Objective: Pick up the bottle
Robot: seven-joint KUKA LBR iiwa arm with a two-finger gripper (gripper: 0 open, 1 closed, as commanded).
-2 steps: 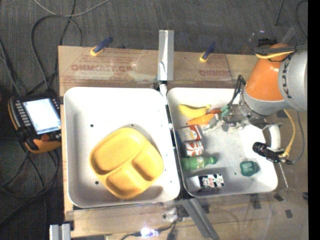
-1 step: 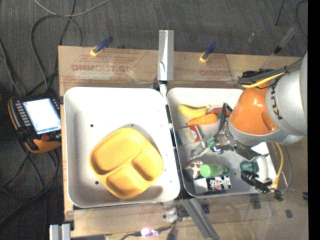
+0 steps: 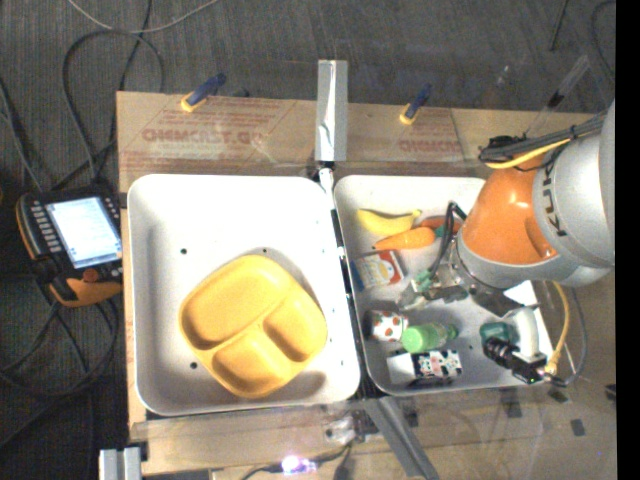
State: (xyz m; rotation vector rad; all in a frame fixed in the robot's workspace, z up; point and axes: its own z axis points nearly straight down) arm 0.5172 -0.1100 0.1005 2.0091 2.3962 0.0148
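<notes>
The bottle (image 3: 430, 336) is small and green and lies on its side near the front of the right bin (image 3: 470, 380). My gripper (image 3: 434, 286) hangs below the orange wrist band, just behind the bottle and apart from it, over the middle of the right bin. Nothing shows held in it. The arm's grey and orange body hides the bin's back right part.
Around the bottle lie a white cup with red spots (image 3: 386, 325), a black-and-white box (image 3: 436, 366), a small carton (image 3: 380, 268), a carrot (image 3: 405, 238), a banana (image 3: 385, 219) and a dark teal object (image 3: 497, 334). The left bin (image 3: 160, 218) holds a yellow divided tray (image 3: 253, 325).
</notes>
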